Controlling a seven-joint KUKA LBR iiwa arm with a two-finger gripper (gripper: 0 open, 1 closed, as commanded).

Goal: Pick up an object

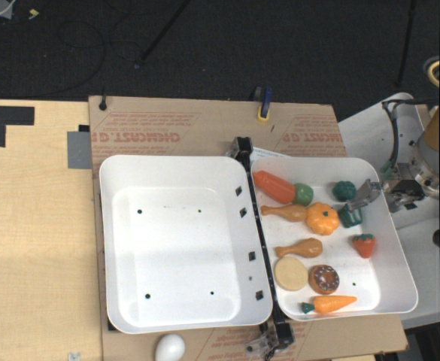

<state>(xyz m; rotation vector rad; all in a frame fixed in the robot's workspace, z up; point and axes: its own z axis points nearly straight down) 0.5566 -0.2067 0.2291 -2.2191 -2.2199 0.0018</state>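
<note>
White egg (170, 347) sits on the table's front edge, below the left bin (122, 179). Toy foods fill the right bin (400, 277), where the jaws (366, 192) hover at its right rim. A teal block (350, 216) lies just below-left of them, touching or nearly so; whether they are released or clenched I cannot tell.

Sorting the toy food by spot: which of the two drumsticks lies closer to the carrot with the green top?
The upper drumstick, beside the pumpkin; the other drumstick lies lower, above the round biscuit.
</note>
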